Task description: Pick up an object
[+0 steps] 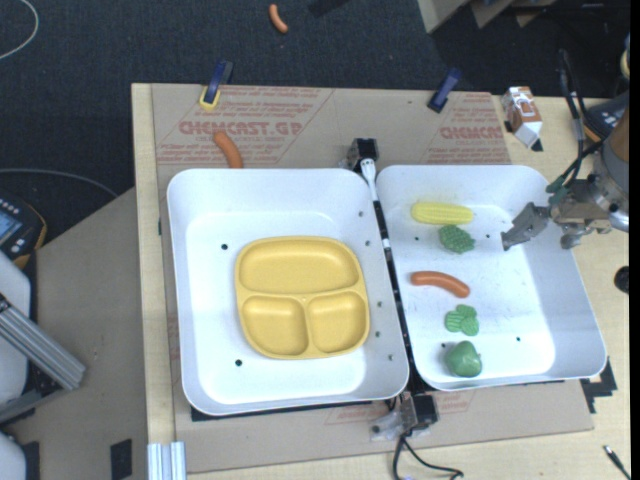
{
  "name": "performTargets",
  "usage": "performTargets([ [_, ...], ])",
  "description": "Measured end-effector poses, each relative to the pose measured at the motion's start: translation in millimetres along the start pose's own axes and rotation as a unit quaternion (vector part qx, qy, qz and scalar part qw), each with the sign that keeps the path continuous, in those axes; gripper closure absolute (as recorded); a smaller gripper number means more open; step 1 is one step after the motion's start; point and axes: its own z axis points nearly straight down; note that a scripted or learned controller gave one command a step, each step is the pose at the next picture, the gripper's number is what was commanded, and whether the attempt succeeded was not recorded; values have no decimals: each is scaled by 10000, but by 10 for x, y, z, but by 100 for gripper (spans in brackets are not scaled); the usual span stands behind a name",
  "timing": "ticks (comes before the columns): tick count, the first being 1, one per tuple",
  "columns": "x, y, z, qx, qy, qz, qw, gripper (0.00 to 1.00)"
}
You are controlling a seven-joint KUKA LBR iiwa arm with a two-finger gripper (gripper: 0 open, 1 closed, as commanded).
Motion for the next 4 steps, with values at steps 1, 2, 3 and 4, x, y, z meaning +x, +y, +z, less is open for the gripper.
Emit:
performTargets([
  [1, 2, 24, -61, -60, -14, -15, 10000, 0],
  [2, 7, 48, 368, -26, 0, -14, 10000, 0],
  [3, -59, -22, 864, -23, 1, -10, 10000, 0],
  [4, -55, 48, 1447, -83, -20, -3, 10000, 0],
])
